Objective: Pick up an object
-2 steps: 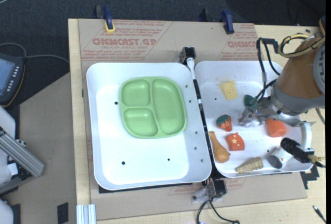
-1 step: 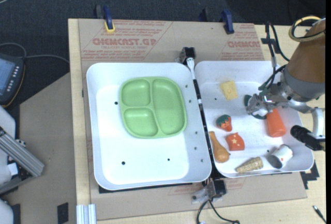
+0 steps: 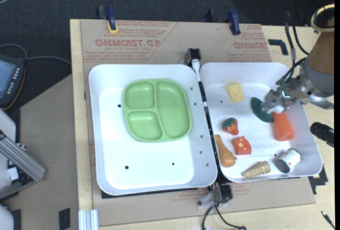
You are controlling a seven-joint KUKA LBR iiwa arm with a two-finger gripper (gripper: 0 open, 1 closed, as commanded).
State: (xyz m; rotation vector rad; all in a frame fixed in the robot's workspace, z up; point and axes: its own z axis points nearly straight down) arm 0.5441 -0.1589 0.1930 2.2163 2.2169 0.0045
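Nearest, cone (image 3: 256,170) and cup (image 3: 289,159); orange cylinder (image 3: 283,126) beside dark green piece (image 3: 259,109) under hand (image 3: 277,101) (grip state indiscernible).

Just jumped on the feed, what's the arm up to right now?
The arm is over the right bin, with its gripper low among the toys near the dark green piece and the orange cylinder. I can't see anything between its fingers, so no pick is confirmed. The yellow block, strawberry, red piece, carrot-like piece, cone and small white cup lie loose in that bin. The left bin holds a green divided plate.
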